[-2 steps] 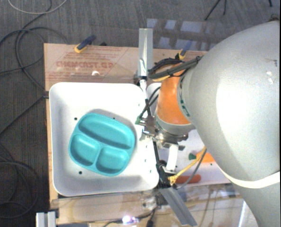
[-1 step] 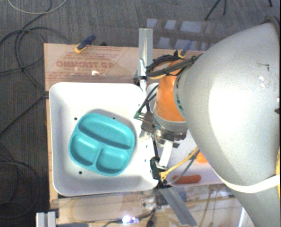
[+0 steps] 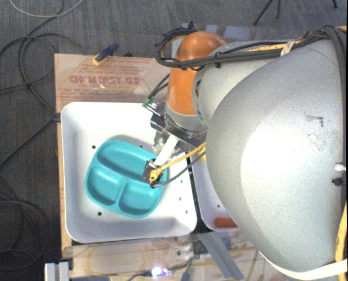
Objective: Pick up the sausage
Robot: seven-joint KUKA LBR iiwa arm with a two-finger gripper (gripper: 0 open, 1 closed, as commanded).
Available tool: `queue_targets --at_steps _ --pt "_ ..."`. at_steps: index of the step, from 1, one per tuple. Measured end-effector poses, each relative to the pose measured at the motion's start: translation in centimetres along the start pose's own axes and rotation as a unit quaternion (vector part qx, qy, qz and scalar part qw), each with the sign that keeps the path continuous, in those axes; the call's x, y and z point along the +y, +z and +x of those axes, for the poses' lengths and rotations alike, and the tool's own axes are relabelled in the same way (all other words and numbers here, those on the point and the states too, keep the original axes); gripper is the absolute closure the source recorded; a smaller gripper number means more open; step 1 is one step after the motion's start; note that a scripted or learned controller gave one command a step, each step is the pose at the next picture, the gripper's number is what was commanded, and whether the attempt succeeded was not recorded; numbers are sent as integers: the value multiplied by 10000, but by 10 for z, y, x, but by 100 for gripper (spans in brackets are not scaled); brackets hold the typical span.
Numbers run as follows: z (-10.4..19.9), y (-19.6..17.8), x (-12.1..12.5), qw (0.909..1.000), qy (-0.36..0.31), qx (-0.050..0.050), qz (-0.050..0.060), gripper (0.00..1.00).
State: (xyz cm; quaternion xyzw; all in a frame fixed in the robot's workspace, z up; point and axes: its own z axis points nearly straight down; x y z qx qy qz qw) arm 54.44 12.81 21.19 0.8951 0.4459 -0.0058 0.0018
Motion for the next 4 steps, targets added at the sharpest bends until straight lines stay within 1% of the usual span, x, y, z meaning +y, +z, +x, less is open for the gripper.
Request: queue_targets --at_steps 1,2,3,4 --pt "9 97 -46 9953 959 71 -71 100" --pt "86 6 -62 9865 1636 9 14 100" --pt "47 33 -112 9942 -1080 -3 6 100" --pt "51 -13 -105 9443 -3290 4 -10 100"
